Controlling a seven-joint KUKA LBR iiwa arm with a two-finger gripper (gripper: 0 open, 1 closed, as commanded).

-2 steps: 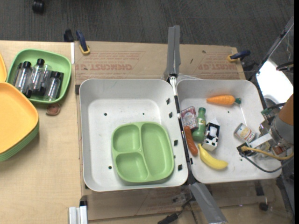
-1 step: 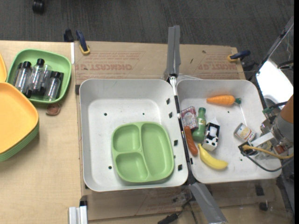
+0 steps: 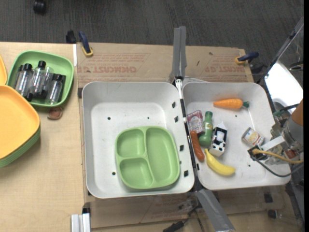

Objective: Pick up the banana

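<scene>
banana (image 3: 219, 164) lies in the right bin (image 3: 241, 122), lower centre-right of the frame, its upper end by a black-and-white carton (image 3: 218, 140). we see the gripper (image 3: 286, 141) at the right edge, apart from it; we cannot tell if it is clenched.

Red printed lettering (image 3: 112, 69) is seen upside down on the flat brown cardboard sheet (image 3: 145, 57) behind the two bins; it appears to read "CHEMCAST GP". The same red print is repeated faintly on the sheet's right part (image 3: 219, 65). Print on the small red packet (image 3: 195, 121) and on the small pale carton (image 3: 252, 137) is too small to be read.
</scene>
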